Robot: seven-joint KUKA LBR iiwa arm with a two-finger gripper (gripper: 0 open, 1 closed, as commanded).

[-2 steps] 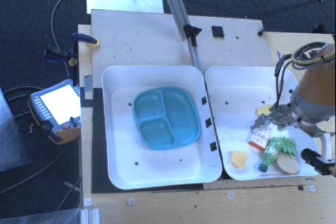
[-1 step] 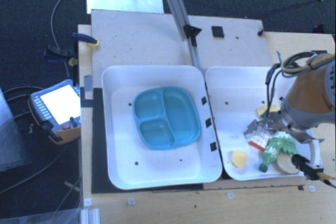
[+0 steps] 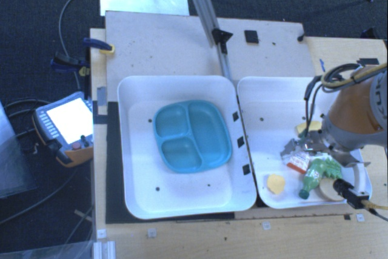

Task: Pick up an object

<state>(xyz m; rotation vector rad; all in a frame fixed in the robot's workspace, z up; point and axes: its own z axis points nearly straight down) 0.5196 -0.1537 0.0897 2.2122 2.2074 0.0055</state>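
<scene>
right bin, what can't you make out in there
- Jaws: camera view, too small and blurred among the items to tell open or shut.
- Red and white packet: partly covered by the gripper.
- Tan disc: partly hidden behind the green bottle.
- Yellow item: half behind the arm.

Blue plate (image 3: 193, 135), green bottle (image 3: 316, 174)

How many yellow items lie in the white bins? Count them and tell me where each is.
2. A round yellow piece lies near the right bin's front edge, left of the green plastic bottle. Another yellow piece sits farther back, partly under the grey arm; more may be hidden there.
</scene>
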